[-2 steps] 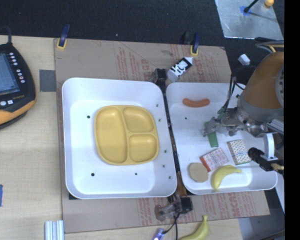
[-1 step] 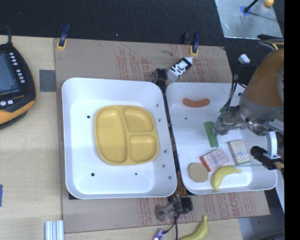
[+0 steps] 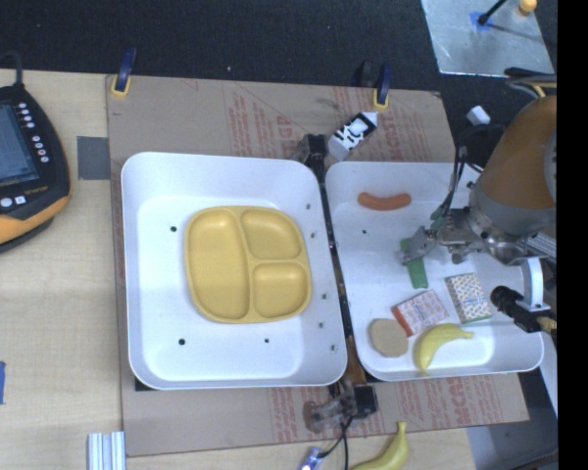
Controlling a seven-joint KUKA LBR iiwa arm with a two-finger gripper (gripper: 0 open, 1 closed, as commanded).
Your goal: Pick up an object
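Five loose things lie in the right bin [image 3: 345, 262]: one sausage [image 3: 384, 201] near its far edge, one yellow banana [image 3: 437, 344] by its near edge, one round tan cookie [image 3: 388, 337] just left of the banana, one red-and-white packet [image 3: 420, 311] just above the cookie, and one small patterned packet [image 3: 468, 297] to the right of that. A green strip-shaped thing [image 3: 416, 262] sits in the middle of this bin, directly beneath the gripper [image 3: 418, 250], which hangs low over the bin floor; whether it is pinched or merely lying under the tool cannot be told. The gripper comes off the grey arm [image 3: 514, 179], whose orange band shows at the right edge of the view. The left bin [image 3: 147, 262] holds one yellow three-compartment plate [image 3: 247, 263], lying flat and well apart from the gripper. Both bins rest on a brown cardboard sheet [image 3: 225, 116] fixed by two blue-and-yellow clamps [image 3: 124, 71] along its far edge. A second banana [image 3: 387, 450] lies outside the bins at the bottom of the view. One teach pendant [image 3: 15, 169] sits on the wooden bench at the left.
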